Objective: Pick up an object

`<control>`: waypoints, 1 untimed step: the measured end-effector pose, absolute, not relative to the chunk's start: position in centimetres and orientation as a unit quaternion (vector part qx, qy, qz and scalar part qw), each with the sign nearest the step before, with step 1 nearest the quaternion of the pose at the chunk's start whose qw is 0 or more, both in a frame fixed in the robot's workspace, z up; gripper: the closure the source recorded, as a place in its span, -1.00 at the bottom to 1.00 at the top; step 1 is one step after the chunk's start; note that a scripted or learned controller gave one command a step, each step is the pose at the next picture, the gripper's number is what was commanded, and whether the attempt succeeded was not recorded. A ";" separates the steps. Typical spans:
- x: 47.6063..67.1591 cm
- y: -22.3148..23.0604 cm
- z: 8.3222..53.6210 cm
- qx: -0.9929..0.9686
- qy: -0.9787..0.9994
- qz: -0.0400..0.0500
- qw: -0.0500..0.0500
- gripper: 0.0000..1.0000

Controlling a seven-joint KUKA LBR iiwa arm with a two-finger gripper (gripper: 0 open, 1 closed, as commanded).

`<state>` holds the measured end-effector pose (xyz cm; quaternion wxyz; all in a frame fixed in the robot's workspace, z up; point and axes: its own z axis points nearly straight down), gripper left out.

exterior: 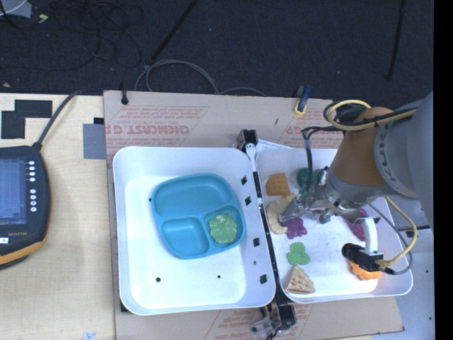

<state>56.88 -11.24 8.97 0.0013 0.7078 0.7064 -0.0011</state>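
Low in the right-hand white bin (396,285), the gripper (296,210), its opening impossible to judge, hovers beside a small purple plastic toy (294,227), probably light, stiff and slippery, best pinched across its middle.

Upside-down red print, roughly "CHEMCRAFT", on the cardboard sheet (177,122).

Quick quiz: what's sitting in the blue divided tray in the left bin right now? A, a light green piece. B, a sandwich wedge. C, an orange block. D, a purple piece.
A: a light green piece lies in the lower right compartment of the blue tray.
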 end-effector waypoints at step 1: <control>55.1 -10.9 9.1 0.710 0.705 0.001 0.006 -1.00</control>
